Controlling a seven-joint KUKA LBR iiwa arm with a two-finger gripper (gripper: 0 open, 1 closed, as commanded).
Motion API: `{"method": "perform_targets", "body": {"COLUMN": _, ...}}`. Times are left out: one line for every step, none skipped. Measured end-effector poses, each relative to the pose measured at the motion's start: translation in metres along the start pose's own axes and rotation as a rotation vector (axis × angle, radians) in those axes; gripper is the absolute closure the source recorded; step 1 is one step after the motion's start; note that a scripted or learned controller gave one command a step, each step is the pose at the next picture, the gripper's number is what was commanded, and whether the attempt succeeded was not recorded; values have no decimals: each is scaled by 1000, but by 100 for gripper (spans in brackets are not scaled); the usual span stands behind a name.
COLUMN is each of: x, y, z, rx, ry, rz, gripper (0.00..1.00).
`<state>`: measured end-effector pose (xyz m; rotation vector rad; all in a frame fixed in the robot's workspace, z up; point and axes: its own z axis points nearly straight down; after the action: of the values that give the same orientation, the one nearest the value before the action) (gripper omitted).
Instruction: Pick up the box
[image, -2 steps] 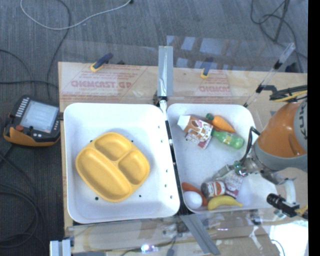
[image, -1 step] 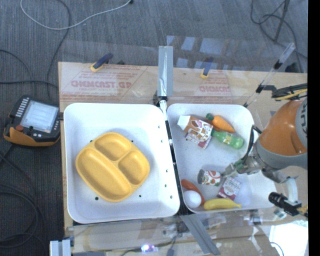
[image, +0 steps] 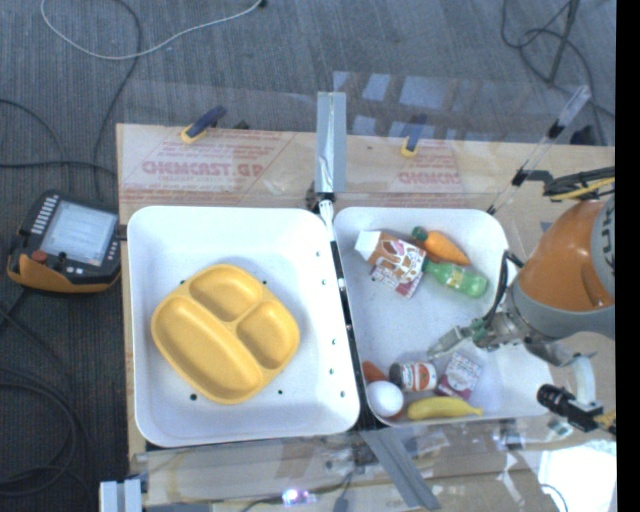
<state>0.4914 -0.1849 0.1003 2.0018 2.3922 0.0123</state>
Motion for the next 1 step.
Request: {"method": "perform_targets", "body": {"x": 12, "y": -2, "z": 10, "rx": 7, "ry": -2, "rz": -3, "gripper": 0}}
